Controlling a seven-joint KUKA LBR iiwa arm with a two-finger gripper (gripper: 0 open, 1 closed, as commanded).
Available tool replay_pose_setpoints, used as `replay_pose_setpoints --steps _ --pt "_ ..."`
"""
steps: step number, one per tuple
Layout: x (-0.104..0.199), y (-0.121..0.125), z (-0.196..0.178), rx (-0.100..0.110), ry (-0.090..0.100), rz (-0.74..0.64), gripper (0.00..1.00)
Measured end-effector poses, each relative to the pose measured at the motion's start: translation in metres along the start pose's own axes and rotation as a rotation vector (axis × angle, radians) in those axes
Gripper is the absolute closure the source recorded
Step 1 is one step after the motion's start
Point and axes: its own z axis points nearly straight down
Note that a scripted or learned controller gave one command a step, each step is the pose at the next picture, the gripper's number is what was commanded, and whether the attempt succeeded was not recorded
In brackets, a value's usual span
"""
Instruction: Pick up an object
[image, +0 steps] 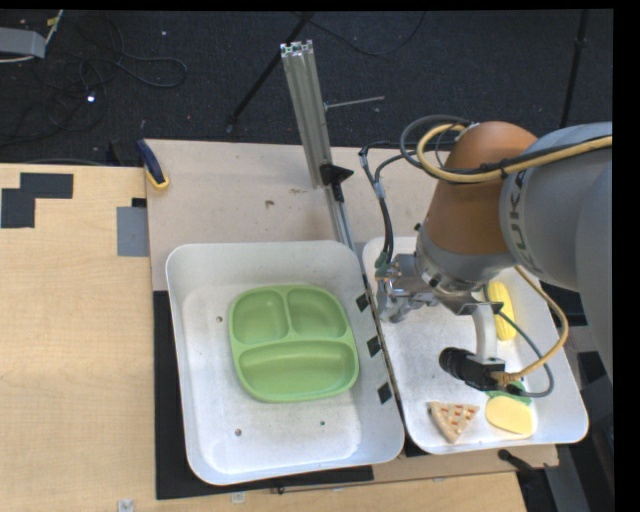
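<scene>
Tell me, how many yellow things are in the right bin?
2 that I can see: a yellow piece near the front corner beside the pizza slice, and a longer one further back, partly behind the arm, which may hide more.

My own wrist crowds the right bin (560, 425); pizza slice (452, 419) and yellow piece (510, 415) sit at its front edge. In the left bin (200, 400), room rings the green tray (294, 341).

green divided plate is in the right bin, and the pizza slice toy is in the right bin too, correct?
Not quite. The camera view shows the green plate in the left bin. The pizza slice is indeed in the right bin.
</scene>
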Motion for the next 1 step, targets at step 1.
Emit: replay_pose_setpoints --steps 1 --pt "0.0516 0.0115 -0.0128 -0.001 0.0 0.001 1.0"
